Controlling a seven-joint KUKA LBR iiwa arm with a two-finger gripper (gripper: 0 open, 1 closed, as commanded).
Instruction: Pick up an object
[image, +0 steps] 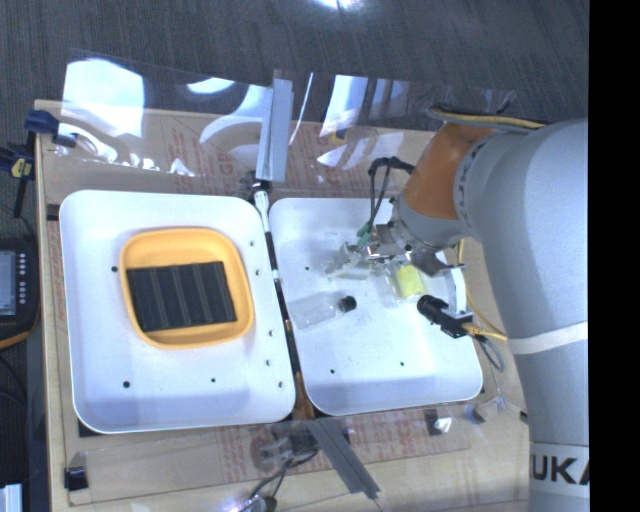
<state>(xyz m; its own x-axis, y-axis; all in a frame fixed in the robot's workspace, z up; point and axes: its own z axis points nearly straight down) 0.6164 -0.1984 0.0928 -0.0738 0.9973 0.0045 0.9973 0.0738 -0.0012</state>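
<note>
Near the right bin's (400, 385) middle lies a clear bottle (322, 308) with a dark cap, a yellow item (408, 280) just right of it. Above hangs the gripper (372, 250). Left bin (100, 380) holds a yellow tray (180, 245). Wooden bench (200, 450); dark carpet (200, 40) behind.

The left bin (90, 380) is mostly taken up by a yellow tray (135, 255), leaving bare floor along its front. In the right bin (400, 385), the arm (510, 200) blocks the back right; small items (345, 302) clutter the middle.
</note>
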